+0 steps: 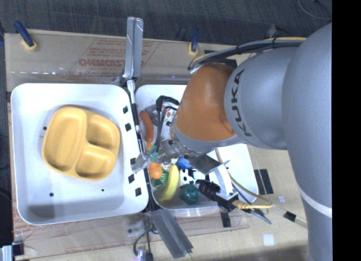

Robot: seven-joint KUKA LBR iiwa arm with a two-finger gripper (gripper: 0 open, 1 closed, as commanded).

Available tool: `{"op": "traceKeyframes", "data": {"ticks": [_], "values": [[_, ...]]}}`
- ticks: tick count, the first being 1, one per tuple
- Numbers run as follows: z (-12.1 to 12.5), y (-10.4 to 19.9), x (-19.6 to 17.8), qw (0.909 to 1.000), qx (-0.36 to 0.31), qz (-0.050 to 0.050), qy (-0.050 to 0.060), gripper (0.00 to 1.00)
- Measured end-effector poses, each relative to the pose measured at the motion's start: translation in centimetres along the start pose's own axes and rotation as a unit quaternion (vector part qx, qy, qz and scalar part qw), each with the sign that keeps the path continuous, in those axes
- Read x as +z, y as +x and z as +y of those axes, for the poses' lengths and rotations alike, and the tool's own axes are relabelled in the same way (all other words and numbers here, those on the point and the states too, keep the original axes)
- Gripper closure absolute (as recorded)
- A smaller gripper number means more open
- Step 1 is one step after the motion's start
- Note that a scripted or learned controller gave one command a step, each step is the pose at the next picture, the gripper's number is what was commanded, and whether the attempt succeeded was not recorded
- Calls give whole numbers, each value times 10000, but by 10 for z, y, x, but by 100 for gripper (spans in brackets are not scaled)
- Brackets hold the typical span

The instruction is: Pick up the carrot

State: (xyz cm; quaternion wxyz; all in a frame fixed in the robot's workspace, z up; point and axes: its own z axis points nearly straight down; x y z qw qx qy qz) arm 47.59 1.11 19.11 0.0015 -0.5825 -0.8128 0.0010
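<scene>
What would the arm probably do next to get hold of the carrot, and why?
Probably a small shift toward the orange carrot before any closing, as far as I can judge. The gripper sits low in the right bin, beside the carrot, with a yellow banana and a teal toy crowded close, so careful centring seems wise.

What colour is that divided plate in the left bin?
Yellow. The divided plate, with three compartments, shows clearly in the camera view.

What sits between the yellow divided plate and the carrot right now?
In the camera view, bare white floor of the left bin, then the two bins' adjoining walls with black clips, separate the yellow divided plate from the carrot in the right bin.
</scene>
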Motion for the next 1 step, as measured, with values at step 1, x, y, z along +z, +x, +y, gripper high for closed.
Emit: {"op": "traceKeyframes", "data": {"ticks": [1], "values": [[17,-13,0,10000,23,-4,-8,0]]}}
